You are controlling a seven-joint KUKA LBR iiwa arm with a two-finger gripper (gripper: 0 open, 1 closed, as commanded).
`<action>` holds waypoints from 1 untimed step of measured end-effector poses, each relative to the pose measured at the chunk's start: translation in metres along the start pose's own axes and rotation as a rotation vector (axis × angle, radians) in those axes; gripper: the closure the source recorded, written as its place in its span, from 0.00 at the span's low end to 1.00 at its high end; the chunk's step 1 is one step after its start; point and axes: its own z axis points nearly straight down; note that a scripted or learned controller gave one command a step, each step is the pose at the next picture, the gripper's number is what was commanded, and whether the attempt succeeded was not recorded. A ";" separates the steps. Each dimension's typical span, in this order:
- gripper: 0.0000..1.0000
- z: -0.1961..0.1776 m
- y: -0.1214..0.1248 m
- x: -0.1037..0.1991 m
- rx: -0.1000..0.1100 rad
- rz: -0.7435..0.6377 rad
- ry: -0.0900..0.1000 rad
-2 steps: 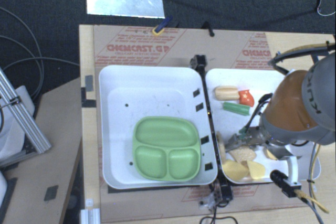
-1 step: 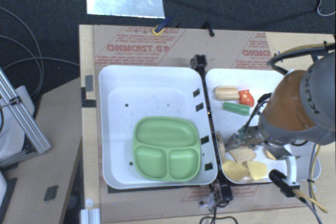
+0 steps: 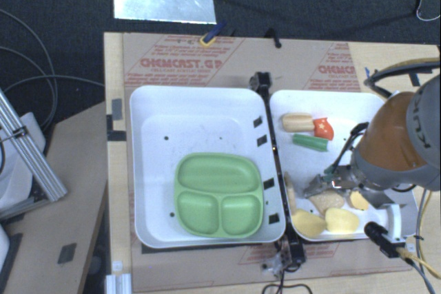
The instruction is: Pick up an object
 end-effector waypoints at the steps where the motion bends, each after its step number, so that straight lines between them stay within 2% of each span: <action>1: 1.00 -0.011 0.002 0.001 -0.004 -0.002 0.000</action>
